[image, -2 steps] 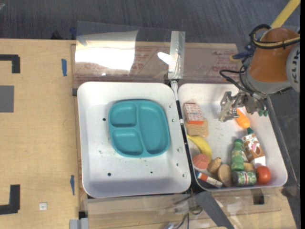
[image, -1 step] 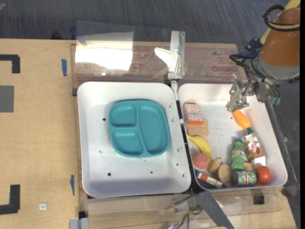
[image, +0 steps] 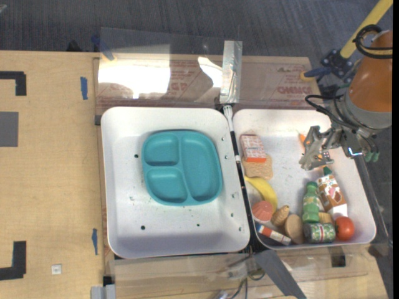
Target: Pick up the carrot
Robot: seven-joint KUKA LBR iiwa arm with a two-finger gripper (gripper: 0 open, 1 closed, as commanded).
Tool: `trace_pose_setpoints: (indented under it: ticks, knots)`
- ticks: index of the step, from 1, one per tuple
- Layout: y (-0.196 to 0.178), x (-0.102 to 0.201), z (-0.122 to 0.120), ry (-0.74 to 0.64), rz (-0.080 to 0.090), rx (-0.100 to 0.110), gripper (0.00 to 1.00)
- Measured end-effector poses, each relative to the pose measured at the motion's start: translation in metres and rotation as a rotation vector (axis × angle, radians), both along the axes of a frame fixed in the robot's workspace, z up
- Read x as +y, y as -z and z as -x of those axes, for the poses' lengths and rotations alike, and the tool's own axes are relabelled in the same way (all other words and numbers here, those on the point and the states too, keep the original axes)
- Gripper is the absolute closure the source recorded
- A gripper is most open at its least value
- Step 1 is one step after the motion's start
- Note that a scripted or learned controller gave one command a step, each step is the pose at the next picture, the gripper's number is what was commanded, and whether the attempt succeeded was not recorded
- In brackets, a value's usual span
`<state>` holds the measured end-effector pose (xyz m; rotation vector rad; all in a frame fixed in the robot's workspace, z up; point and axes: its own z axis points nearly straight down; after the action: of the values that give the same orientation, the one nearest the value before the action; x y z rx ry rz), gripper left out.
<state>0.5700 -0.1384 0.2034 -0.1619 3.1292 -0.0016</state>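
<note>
The carrot lies in the right bin, straight under the claw. Only short orange bits of it peek out, one at the claw's upper left and one at its lower right, so its full lie is hard to make out. The claw hangs low over it at the end of the grey arm. I cannot tell whether it is spread, pressed together or pinching the carrot.

Left of the claw, against the bin's left wall, a small red-and-white box stands above a slice of bread. Below and left of the claw are a banana and, further down, a round red fruit.

Directly below the claw a green bottle stands beside a printed carton. At the bin's near edge beyond them sit a green can and a tomato.

Well to the claw's left, the left bin holds a teal divided plate. Both bins sit on the table.
</note>
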Motion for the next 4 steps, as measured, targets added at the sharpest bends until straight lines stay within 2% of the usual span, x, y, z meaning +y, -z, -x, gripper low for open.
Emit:
trace_pose_setpoints:
  ticks: [1,2,3,4]
  knots:
    - [0.105,-0.008,-0.025,-0.495,0.002,0.0,1.0]
    - [0.094,-0.006,-0.027,-0.494,0.003,-0.007,1.0]
    - [0.113,-0.023,0.03,-0.89,0.008,-0.006,1.0]
    - [0.093,-0.056,0.0,-0.977,-0.009,-0.007,1.0]
